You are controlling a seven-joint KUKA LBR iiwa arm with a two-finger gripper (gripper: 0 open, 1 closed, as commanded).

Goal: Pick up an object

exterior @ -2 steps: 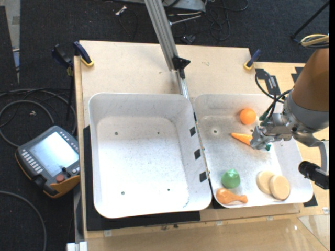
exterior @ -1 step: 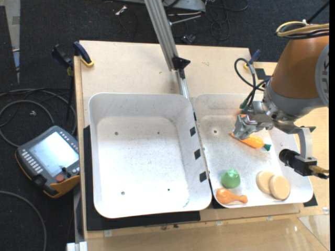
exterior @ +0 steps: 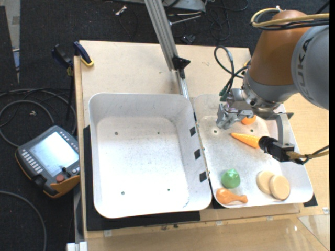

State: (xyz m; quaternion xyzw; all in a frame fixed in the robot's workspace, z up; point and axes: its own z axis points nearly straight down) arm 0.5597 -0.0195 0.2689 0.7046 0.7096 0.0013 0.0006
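The arm (exterior: pixel 293 46) is reached in from the right over the right bin (exterior: pixel 209 140). The gripper (exterior: pixel 226 120) is hung low near that bin's far end, fingers pointed down; whether they are apart or together cannot be told, and nothing is seen between them. A small orange piece (exterior: pixel 248 120), possibly fruit, is seen just beside it. A carrot (exterior: pixel 246 138) is laid nearby. A green ball (exterior: pixel 230 179), an orange gourd (exterior: pixel 230 196) and two tan discs (exterior: pixel 274 184) are spread along the near end. The left bin (exterior: pixel 99 109) is set alongside.

Robotics lab, wooden bench (exterior: pixel 131 67) on dark carpet, loose cables (exterior: pixel 21 119), teach pendant (exterior: pixel 49 161) on floor, aluminium camera pole (exterior: pixel 162 30)
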